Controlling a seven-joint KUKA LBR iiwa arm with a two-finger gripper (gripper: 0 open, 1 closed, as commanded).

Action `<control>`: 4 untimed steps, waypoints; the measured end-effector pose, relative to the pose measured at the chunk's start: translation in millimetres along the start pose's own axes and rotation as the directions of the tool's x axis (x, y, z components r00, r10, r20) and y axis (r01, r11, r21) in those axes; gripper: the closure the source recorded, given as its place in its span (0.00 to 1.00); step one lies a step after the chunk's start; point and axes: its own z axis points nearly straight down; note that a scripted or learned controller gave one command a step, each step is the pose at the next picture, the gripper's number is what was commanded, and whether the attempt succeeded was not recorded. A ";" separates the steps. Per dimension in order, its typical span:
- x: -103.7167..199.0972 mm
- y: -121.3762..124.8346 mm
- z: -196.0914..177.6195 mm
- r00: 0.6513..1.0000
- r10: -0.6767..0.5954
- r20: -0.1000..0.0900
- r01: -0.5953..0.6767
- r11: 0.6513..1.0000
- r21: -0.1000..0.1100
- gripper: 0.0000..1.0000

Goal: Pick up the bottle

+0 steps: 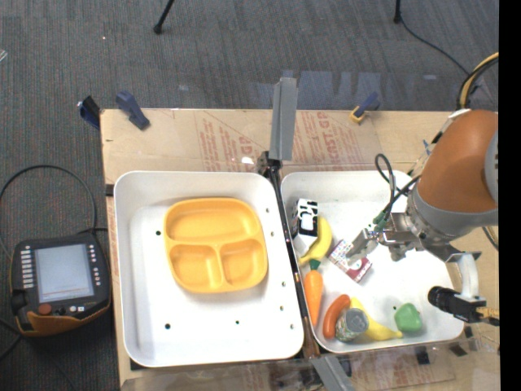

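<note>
gripper [365, 245] over pink carton [356, 267]; black-and-white bottle [306, 217] lengthwise beside divider [282, 218]

The arm [457, 177] runs off the frame's right edge; the claw [364, 244] covers part of a red-and-white packet [358, 269], its print unreadable.

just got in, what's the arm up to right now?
The KUKA arm reaches into the right bin, its gripper over a pink-and-white carton mid-bin. Nothing is visibly lifted. Banana, carrot, can and green pepper lie nearby; a yellow divided plate sits in the left bin.
</note>
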 end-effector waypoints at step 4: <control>-72.0 -40.4 105.9 0.970 0.242 -0.002 -0.242 0.970 -0.001 1.00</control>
